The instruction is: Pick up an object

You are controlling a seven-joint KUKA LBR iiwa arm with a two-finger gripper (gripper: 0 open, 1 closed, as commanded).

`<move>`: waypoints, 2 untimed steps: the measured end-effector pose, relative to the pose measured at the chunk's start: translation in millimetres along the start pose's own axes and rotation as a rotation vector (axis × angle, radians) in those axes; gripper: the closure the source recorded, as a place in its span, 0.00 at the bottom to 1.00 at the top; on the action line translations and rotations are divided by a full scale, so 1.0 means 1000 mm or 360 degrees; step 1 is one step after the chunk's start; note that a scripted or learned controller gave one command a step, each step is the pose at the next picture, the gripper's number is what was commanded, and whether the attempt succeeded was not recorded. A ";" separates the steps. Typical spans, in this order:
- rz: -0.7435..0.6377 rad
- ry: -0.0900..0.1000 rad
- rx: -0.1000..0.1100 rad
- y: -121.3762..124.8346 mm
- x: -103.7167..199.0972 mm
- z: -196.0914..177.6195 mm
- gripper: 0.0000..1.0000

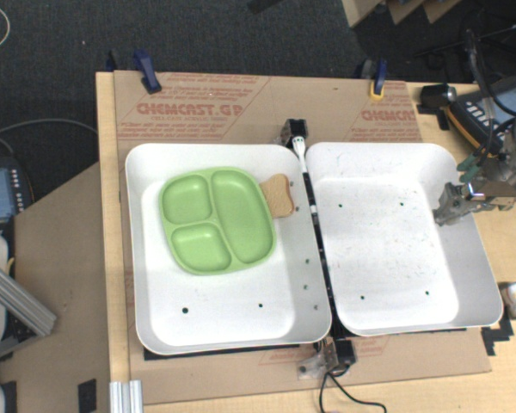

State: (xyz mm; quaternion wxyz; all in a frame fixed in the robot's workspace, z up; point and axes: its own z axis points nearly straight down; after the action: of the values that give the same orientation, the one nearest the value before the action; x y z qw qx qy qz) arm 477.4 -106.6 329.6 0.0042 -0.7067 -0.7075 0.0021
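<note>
While reaching in from the right side of the view, hanging the gripper (454,203) just over the right wall of the right bin (387,304), at about mid-height of that wall. Carrying nothing visible. Not revealing whether clenched or released at this slant and this size: cannot tell.

Lying well apart from that gripper, across in the left bin (155,308): 2 candidates for picking. Sitting flat in the upper middle of that bin, a light green divided plate (215,220) with 3 compartments, 1 tall compartment on its right and 2 smaller ones stacked on its left, turning slightly clockwise against the bin's edges. Resting against the plate's upper right rim, a small tan flat piece (278,196) shaped like a slice of bread, touching the plate and lying near the bin's right wall. Too small for telling whether overlapping the rim or merely abutting it.

Showing only dark specks and a few small dots across the right bin's white floor.

Lying beneath both bins, a brown paper-masked sheet (198,106) printed with red lettering. Gripping its far edge, 2 clamps: a blue clamp (146,71) at the left and a blue and yellow clamp (378,80) at the right. Sitting at the top of the seam between the 2 bins, a small black clip (295,131).
</note>
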 end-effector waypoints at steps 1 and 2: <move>0.0013 -0.0018 -0.0039 0.001 -0.073 -0.114 1.00; -0.0002 0.0000 -0.0002 0.001 -0.041 -0.028 1.00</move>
State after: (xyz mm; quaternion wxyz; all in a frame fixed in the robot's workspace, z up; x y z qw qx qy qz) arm 478.9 -148.1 357.6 0.0037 -0.7062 -0.7080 0.0018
